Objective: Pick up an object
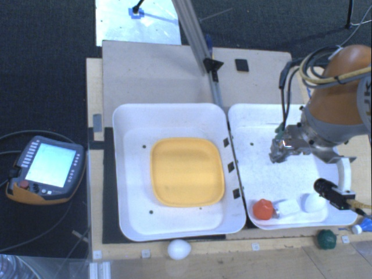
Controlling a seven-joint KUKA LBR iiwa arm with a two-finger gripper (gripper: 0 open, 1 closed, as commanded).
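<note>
In the right bin [256, 129], a red ball [263, 209] lies at the front left corner. Beside it rest a small white piece [287, 207] and a white rounded object [314, 203] along the front wall. My gripper [281, 151] hangs over the middle of the right bin, behind those objects and apart from them. Nothing shows between its fingers. A yellow square plate [187, 171] lies flat in the left bin [131, 173].
A white egg-shaped object [179, 249] sits on the bench in front of the left bin. A dark green ball [326, 239] lies off the right bin's front corner. A teach pendant [43, 168] rests far left. A metal pole [195, 28] slants across the back.
</note>
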